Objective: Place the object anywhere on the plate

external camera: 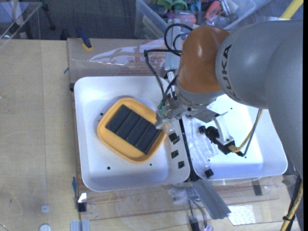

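Note:
A yellow square plate (109, 134) with rounded corners lies tilted in the left white bin (91, 167). A dark grey ridged slab (133, 126) in three strips lies on the plate and covers most of its middle. My gripper (162, 121) hangs below the orange wrist band (202, 61), right at the plate's right edge and touching or just above the slab's right corner. The wrist hides its tips, and I see nothing clearly between them.
The grey arm covers the back of the right bin (269, 162), where something clear and glossy (199, 146) lies near its left wall. Small black clips (174, 154) line the rims between the bins. A clear tub of colourful toys (192, 4) stands behind.

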